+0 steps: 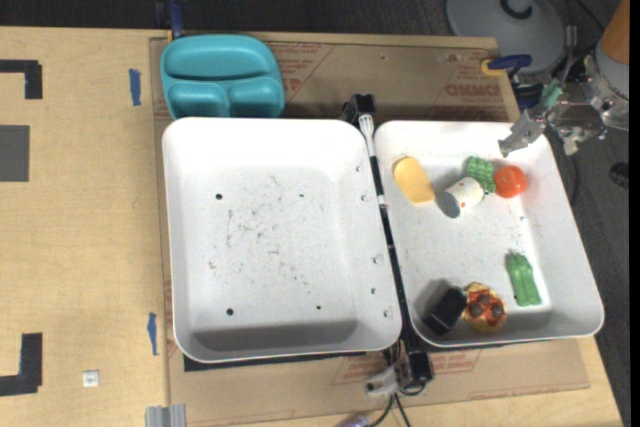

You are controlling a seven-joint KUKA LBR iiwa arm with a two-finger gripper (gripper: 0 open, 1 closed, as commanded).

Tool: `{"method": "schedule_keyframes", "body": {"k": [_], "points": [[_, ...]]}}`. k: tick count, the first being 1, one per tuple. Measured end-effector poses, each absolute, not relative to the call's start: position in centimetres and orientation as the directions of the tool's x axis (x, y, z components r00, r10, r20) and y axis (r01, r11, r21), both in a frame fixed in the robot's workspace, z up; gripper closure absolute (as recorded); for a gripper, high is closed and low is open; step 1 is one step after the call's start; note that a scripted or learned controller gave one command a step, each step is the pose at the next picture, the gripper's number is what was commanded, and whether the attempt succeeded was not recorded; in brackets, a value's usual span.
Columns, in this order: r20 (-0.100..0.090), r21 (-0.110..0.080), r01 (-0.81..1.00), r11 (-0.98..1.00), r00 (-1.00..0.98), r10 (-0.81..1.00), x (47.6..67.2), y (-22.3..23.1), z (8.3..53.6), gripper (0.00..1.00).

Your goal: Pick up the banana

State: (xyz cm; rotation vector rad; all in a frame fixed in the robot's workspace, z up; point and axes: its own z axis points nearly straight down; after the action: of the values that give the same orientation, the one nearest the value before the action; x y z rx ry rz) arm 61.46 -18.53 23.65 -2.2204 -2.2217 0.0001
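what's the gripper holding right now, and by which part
Nothing. The gripper sits at the upper right corner of the right bin, with no object between its fingers. The banana lies apart from it on the bin floor.

Two shallow white bins side by side on the bench: left bin [200, 315], right bin [560, 245]. In the right bin, near its far edge: white cup [463, 195] on its side, touching a green object [480, 172], red ball [510, 181] just beside. Near its near edge: black object [444, 308], red-and-yellow object [485, 307], green bottle-like object [522, 279] by the right edge. Beyond the left bin's far edge: teal divided tray [221, 75].
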Motion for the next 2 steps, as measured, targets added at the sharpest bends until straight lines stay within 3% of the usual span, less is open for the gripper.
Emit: {"method": "schedule_keyframes", "body": {"k": [1, 2], "points": [[0.001, 0.001, 1.0, 0.017, -0.017, 1.0, 59.7, -10.3, 8.6, 0.0], [0.002, -0.002, 0.998, 0.059, -0.059, 0.998, 52.4, -3.1, 18.5, 0.0]]}}
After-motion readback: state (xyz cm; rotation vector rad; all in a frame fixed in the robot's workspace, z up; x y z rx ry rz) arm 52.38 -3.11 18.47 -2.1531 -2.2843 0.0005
